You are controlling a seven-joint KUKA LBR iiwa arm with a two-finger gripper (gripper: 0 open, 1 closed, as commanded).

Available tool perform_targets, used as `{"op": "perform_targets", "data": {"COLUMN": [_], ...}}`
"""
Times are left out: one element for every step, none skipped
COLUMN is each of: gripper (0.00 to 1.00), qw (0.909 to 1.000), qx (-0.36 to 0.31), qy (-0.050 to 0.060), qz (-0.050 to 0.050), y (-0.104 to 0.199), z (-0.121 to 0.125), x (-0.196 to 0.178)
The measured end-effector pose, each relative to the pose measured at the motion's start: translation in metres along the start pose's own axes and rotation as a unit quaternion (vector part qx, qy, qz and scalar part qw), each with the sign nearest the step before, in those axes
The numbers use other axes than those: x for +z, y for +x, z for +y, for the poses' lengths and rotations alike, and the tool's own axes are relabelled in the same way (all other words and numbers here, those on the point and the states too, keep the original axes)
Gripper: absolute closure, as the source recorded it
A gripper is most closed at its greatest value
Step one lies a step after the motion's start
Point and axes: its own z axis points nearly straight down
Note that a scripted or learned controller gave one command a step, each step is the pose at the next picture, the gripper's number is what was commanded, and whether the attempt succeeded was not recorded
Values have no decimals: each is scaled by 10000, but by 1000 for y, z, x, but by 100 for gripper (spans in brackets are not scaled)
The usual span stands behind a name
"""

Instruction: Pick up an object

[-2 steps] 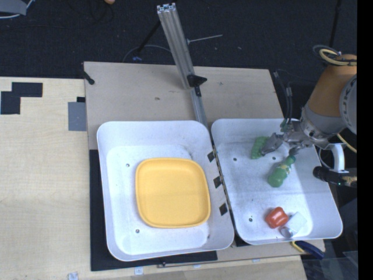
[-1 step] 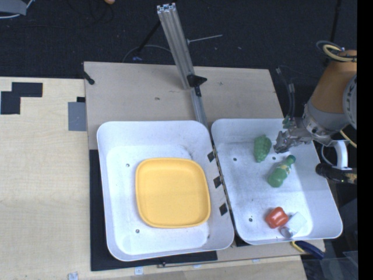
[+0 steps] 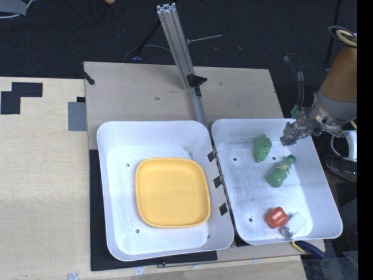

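A: Objects for picking sit in the right bin (image 3: 326, 214): lowest in the frame, a red piece (image 3: 277, 217) beside a small clear-and-grey item (image 3: 289, 227).

B: And above those?

A: A green bottle (image 3: 280, 172) lies tilted mid-bin; a green leafy lump (image 3: 262, 147) sits up and left of it, apart.

B: The left bin (image 3: 116, 156)?

A: It holds a yellow plate (image 3: 172, 192), lying flat.

B: The gripper (image 3: 289, 134)?

A: At the right bin's upper right edge, above the bottle, nothing between its fingers; how wide they stand, I cannot tell.
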Motion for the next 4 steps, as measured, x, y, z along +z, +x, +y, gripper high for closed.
{"op": "perform_targets", "data": {"gripper": [100, 100, 100, 100], "qw": [10000, 10000, 10000, 10000], "qx": [3, -15, -14, -18], "qy": [10, 16, 22, 25], "qz": [2, 10, 11, 12], "y": [-1, 49, 97, 154], "z": [0, 3, 8, 11], "x": [-31, -43, -42, -42]}}
